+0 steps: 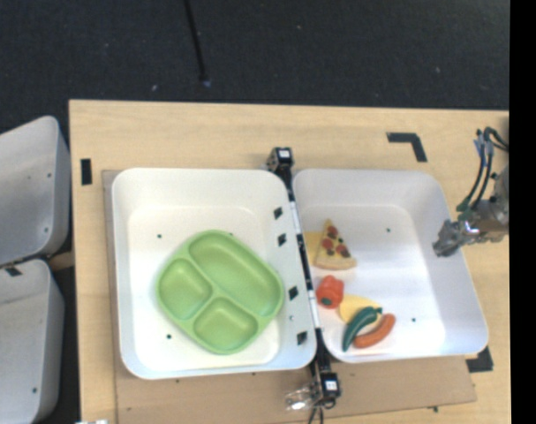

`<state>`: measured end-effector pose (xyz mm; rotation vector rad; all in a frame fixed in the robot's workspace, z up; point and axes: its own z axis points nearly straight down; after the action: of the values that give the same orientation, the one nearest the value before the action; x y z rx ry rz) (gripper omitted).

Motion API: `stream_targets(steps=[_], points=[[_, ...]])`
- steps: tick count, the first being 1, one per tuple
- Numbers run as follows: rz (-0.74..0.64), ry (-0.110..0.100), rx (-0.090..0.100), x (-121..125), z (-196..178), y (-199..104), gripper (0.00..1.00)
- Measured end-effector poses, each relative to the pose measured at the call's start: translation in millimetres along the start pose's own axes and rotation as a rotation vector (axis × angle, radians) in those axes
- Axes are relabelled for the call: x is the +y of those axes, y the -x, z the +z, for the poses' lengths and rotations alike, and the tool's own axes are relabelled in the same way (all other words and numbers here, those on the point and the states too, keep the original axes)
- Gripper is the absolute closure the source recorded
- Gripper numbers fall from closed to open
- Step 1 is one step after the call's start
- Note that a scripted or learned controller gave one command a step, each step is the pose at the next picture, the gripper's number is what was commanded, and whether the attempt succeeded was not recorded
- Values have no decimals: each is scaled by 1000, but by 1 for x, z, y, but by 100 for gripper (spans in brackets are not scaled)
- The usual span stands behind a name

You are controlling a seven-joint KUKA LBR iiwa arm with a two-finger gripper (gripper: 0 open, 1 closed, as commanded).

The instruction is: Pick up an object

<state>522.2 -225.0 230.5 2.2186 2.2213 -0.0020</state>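
Camera view is showing us the gripper (448, 239) hanging over the right bin's (426, 193) right rim; whether it is open we cannot tell. Toy food is lying well apart from it: pizza slice (331, 246), tomato (330, 291), pepper (360, 325), sausage (378, 330).

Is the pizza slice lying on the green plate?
No, the pizza slice lies in the right bin; the green plate sits in the left bin.

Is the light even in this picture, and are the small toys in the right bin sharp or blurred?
Camera view: light is soft and even, the white bins slightly washed out; the pizza slice and green pepper look a little soft but readable; the gripper at the right edge is blurred.
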Motion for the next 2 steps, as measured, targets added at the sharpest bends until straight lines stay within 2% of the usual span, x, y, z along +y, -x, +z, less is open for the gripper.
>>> stream_targets(steps=[1, 2], points=[[-6, 3, 2, 11, -11, -46, 100], [-5, 0, 3, 11, -5, -99, 100]])
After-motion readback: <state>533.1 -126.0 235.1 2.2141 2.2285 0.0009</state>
